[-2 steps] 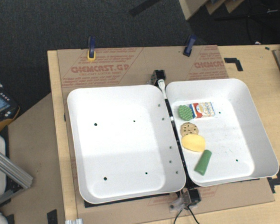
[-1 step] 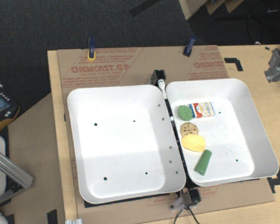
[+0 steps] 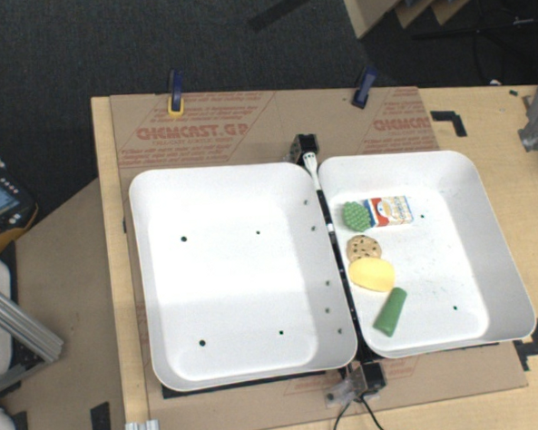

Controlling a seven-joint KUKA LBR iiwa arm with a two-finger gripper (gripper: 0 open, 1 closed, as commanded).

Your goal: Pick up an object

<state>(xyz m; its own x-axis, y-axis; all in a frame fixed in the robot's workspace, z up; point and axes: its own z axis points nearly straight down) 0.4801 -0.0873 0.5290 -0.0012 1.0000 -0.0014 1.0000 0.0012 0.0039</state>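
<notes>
waiting stage, judging by the layout: five small things sit clustered in the right bin (image 3: 489, 241), hard against its left wall, and nothing looks lifted yet. claw state cannot be told from this view. the left bin (image 3: 163, 261) sits just beside the right one, walls touching along the middle seam, both resting on a cardboard sheet (image 3: 245, 120) clipped onto the tabletop, probably so the bins stay put during grabs.

candidates for the pick: a green round piece (image 3: 357, 216) touching the end of a small printed carton (image 3: 388, 211) lying flat; a brown cookie (image 3: 364, 247) just below them; a yellow lump (image 3: 372, 274) touching or nearly touching the cookie; a green cylinder (image 3: 390, 310) lying tilted just below the lump.

cluster is tight and close to the wall, so a descent there risks hitting the rim or catching two items at once. the cylinder looks like the easiest target, since it is at the group's lower edge with open floor on its right. the carton's right end is also free.
</notes>
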